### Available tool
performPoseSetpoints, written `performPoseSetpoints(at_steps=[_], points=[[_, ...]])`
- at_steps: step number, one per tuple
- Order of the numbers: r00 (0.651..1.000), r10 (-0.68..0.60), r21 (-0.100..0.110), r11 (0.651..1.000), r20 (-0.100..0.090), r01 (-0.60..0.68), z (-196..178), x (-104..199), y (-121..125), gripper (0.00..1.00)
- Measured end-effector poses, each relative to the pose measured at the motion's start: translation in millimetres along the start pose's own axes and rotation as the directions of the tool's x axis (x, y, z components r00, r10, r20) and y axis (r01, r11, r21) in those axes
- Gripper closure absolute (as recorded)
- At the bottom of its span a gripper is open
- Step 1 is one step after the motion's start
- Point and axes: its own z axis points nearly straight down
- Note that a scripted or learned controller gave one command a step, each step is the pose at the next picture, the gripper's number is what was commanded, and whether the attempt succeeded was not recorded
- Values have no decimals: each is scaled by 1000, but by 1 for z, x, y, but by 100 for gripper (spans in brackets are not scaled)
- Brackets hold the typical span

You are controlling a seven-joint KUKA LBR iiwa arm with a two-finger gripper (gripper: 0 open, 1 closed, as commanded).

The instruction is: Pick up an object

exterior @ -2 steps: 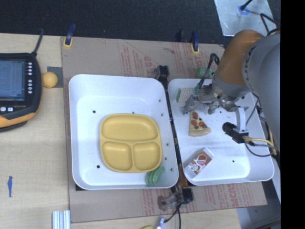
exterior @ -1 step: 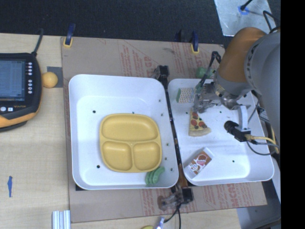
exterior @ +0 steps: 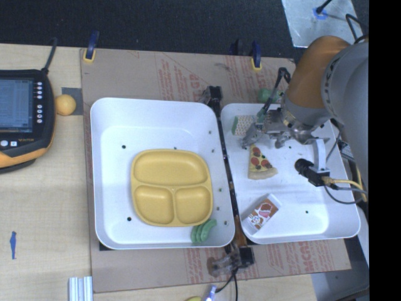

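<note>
My gripper [exterior: 262,141] hangs low over the back left part of the right bin [exterior: 338,224], its fingers spread apart and nothing between them. Just in front of the fingertips lies a toy pizza slice [exterior: 260,163], its point towards the gripper. A small green and white block [exterior: 240,125] sits at the bin's back left corner, beside the left finger. A brown and white packet [exterior: 262,213] lies near the front of this bin.
The left bin [exterior: 109,168] holds a yellow divided plate [exterior: 171,187] and a green toy [exterior: 203,231] at its front right corner. A teach pendant [exterior: 19,118] and a yellow ball [exterior: 65,104] rest on the bench at the left.
</note>
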Motion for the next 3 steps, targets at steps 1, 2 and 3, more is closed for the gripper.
performPoseSetpoints(at_steps=[1,2,3], points=[[1000,-3,0,1000,0,3,-10,0,0,100],[1000,-4,0,1000,0,4,-10,0,0,0],[1000,5,0,1000,1,-5,21,-4,6,0]])
